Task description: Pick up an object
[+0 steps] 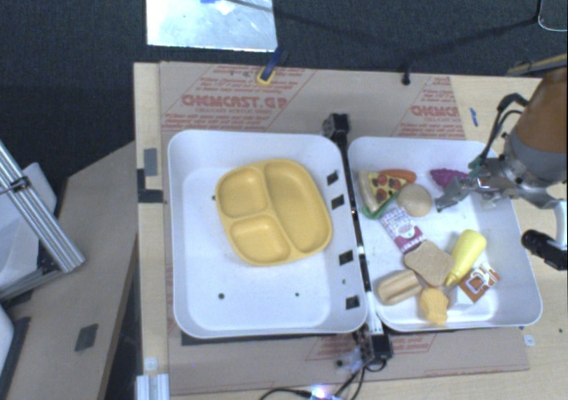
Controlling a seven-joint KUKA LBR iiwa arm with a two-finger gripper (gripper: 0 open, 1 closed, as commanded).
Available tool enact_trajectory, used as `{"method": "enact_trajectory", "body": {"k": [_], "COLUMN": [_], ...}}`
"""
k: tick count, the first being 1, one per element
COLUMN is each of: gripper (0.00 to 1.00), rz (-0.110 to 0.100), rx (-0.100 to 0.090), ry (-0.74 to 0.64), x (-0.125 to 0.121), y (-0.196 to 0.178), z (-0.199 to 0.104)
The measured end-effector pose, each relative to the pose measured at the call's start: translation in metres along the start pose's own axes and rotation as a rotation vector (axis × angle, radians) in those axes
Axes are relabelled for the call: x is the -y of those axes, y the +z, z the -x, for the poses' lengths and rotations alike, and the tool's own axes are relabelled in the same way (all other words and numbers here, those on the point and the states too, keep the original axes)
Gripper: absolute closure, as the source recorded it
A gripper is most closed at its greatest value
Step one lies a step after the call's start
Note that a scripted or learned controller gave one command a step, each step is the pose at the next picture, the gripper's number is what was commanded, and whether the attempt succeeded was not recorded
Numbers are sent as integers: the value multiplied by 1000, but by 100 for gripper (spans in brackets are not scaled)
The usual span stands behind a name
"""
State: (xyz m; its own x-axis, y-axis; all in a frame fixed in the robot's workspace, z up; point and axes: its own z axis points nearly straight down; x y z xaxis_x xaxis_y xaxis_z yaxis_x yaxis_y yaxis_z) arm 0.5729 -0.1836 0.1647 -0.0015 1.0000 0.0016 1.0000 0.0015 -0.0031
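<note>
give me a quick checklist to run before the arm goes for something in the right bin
1. Tool over the right bin: ok, it sits at the bin's upper right part.
2. Nearest target: ok, the purple item lies right at the tool tip.
3. Tool already touching or holding the purple item: cannot tell, the two overlap in the camera view.
4. Room around that target: ok, the round beige item and pizza slice lie apart to its left.
5. Clutter elsewhere: not ok, the bread slice, yellow bottle and bun crowd the lower part.
6. Left bin: ok, the yellow divided plate lies away from the arm.
</note>
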Motion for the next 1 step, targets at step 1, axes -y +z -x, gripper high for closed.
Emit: {"method": "enact_trajectory", "body": {"k": [1], "gripper": [0], "rz": [1], "rx": [1], "ry": [0], "x": [5], "y": [44], "z": [4]}}
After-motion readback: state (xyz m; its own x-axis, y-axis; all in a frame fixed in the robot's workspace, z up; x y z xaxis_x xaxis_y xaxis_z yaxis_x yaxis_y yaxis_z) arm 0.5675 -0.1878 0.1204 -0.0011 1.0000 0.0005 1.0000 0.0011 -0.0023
